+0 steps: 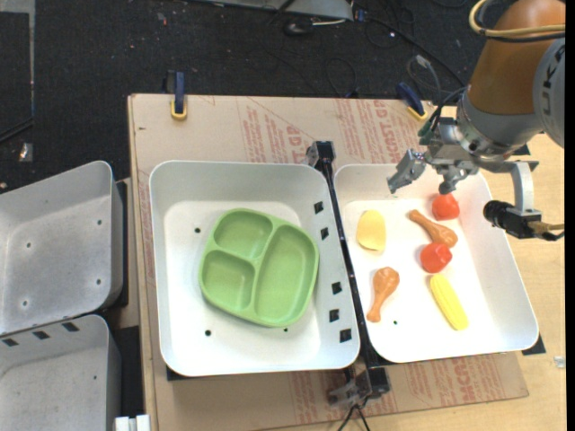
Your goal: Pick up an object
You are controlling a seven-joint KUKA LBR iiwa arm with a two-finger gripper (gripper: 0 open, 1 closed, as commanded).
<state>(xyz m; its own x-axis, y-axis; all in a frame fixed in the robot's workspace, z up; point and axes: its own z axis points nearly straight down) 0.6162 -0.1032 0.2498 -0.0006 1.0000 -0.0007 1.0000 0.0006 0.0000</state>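
Camera view: board [269, 137] lettering (mirrored, unreadable)

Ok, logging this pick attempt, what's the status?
Gripper open, holding nothing, above right bin's far end. Red tomato just beside it, untouched. Drumstick close by; nothing blocking.

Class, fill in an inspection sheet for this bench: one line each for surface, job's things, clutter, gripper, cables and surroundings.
Surface: brown board bearing two white bins; left bin, right bin.
Job's things: in the right bin, pale yellow piece, two orange drumsticks, two red tomatoes, yellow corn.
Clutter: green divided plate in the left bin.
Gripper: gripper open above the right bin's far end, holding nothing.
Cables: dark cables on the floor beyond the board.
Surroundings: blue-and-yellow clamp at the board's far edge; white trays on the left.
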